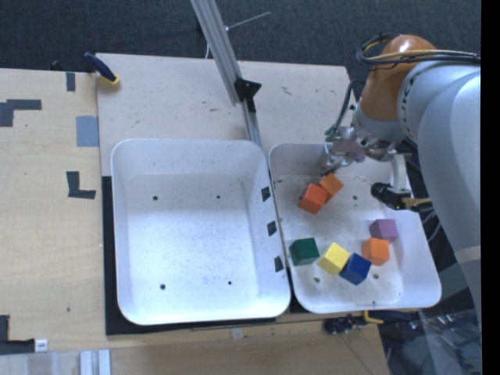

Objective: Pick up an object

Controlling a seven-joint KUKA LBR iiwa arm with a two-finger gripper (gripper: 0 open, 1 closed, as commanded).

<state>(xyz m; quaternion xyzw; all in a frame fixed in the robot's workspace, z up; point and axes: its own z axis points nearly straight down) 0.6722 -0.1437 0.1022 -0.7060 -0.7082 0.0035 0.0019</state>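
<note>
Claw (337, 160) hangs just above two orange blocks (319, 194) in right bin (414, 287).

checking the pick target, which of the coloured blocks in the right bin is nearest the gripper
The small orange block at the bin's far end, just below the gripper. The larger orange-red block touches it on the gripper's far side; the rest lie nearer the camera.

Even, bright overhead light washes the two shallow white plastic bins (195, 233) almost featureless, with only soft, short shadows under the small coloured blocks (336, 244). The picture is slightly soft and grainy throughout, and the dark carpeted floor (117, 14) stays dim.
</note>
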